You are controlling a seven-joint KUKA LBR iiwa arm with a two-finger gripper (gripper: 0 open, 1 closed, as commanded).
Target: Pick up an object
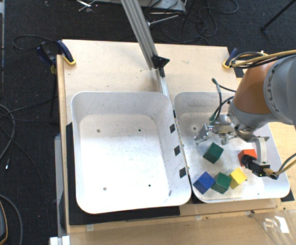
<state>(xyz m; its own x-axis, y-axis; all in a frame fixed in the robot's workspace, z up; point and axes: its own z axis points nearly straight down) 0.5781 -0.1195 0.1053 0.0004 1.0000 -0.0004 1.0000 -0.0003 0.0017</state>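
Wooden bench (pixel 117 65) bearing two white bins; the right bin (pixel 278 185) contains blue (pixel 204 182), yellow (pixel 238 177), orange (pixel 248 154) and two green blocks. The gripper (pixel 213 135) hangs just above the upper green block (pixel 213 152), fingers spread open, gripping nothing.

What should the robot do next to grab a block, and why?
Probably lower the gripper a little onto the dark green block just below it in the camera view. That block sits apart in the right bin, while the blue block, the other green block and the yellow block crowd together near the front edge, so it looks the easiest to take.
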